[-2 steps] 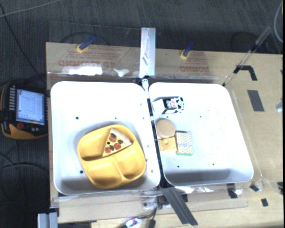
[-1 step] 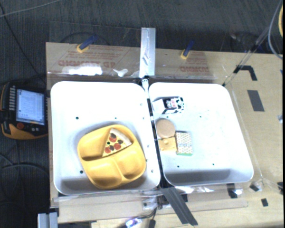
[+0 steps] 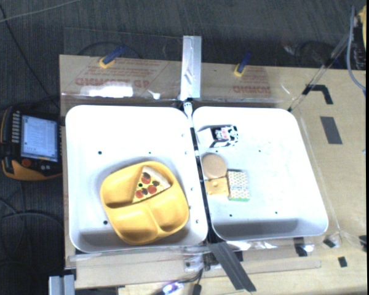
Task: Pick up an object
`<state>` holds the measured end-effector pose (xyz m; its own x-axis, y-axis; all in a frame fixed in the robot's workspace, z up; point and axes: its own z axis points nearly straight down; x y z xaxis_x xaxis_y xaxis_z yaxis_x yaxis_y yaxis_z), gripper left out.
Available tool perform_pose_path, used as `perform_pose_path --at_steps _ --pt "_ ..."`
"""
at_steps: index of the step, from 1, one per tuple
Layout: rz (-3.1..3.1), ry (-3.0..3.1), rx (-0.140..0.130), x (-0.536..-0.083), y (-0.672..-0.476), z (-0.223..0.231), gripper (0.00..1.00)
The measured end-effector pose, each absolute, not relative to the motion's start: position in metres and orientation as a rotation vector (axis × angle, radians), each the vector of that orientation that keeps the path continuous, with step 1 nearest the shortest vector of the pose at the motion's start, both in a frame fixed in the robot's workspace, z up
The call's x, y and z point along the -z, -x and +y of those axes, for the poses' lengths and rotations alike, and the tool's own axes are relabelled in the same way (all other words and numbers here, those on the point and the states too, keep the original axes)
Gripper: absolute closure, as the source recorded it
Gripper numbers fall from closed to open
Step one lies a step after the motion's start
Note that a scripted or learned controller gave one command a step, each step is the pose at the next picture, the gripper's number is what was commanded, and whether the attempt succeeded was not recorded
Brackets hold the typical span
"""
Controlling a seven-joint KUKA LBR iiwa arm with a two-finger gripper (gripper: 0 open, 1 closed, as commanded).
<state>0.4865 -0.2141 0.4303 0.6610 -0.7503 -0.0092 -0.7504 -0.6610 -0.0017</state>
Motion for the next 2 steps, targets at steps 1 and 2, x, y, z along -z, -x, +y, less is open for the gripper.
perform_pose_path --at_steps 1,2 --pt "0.678 3.056 -0.008 -0.430 -0.501 -0.215 1.00" --pt "0.317 3.109 0.001 -0.430 -0.509 -0.225 1.00"
